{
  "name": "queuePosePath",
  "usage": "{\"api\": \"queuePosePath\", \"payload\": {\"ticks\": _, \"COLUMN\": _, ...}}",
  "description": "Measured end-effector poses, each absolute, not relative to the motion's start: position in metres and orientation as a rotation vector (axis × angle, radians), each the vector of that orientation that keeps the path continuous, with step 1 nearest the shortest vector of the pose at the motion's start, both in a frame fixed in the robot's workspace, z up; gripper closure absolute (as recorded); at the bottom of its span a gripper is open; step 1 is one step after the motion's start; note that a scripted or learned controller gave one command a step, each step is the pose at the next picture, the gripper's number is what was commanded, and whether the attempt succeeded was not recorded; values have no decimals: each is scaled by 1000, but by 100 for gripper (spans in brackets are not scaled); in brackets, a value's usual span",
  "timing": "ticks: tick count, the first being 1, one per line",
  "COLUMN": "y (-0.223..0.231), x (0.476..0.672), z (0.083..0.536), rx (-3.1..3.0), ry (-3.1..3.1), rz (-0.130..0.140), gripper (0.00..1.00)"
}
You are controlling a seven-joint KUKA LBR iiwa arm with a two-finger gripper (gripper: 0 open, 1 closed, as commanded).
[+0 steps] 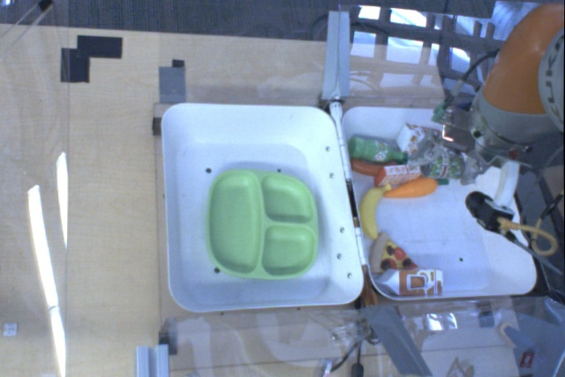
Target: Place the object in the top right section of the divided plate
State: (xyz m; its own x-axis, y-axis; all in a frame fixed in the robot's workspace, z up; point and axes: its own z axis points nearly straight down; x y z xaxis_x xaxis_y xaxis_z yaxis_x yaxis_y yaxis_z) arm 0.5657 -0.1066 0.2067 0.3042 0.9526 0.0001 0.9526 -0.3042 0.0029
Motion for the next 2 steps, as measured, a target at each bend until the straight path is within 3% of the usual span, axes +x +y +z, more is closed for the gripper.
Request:
{"api": "queuePosePath", "payload": {"ticks": 1, "y": -61, "x": 537, "z": 223, "rx": 2350, "ry": 2082, "rz": 4, "gripper": 100}}
{"api": "queuePosePath", "payload": {"ticks": 2, "y": -14, "x": 487, "z": 204, "rx": 2073, "ry": 2359, "rz": 3, "gripper": 100}}
